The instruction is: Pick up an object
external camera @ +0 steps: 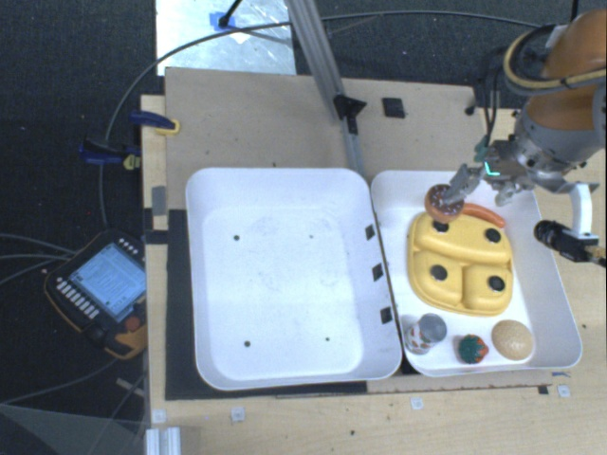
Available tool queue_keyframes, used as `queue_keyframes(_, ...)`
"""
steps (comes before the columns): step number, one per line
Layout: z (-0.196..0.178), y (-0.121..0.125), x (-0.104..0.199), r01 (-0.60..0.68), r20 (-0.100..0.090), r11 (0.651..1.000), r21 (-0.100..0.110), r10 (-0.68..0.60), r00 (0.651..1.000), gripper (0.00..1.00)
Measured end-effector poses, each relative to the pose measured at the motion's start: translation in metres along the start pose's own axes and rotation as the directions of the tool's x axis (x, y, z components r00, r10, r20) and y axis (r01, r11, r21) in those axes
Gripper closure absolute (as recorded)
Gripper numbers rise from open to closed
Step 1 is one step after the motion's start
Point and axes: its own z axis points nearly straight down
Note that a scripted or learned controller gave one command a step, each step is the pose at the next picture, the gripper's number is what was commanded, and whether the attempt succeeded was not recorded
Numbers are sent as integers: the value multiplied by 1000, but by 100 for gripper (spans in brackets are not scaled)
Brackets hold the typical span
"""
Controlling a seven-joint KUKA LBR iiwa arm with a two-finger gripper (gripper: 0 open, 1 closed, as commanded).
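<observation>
— Right bin [560,335] contents?
— I log: yellow tray [462,263], doughnut [442,200] at its top edge, carrot [482,213].
— Gripper [486,186]?
— Above doughnut; jaw state, I cannot tell.

In the right white bin [560,301] you have a yellow moulded plastic tray [461,263] with dark round holes, lying flat at centre. At its 12 o'clock sit a brown ring-shaped doughnut toy [442,201] and an orange carrot-like stick [480,214]. Toward 6 o'clock lie a grey capped piece [429,330], a green-red ball [472,348] and a tan egg [512,338].
</observation>
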Motion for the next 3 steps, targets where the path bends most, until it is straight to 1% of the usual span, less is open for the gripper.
queue_keyframes(1,-1,0,0,0,0,1000,-2,0,1000,0)
queue_keyframes(2,41,-3,1,-2,1,1000,1,2,1000,0)
queue_keyframes(3,97,-8,9,-3,0,1000,2,3,1000,0)
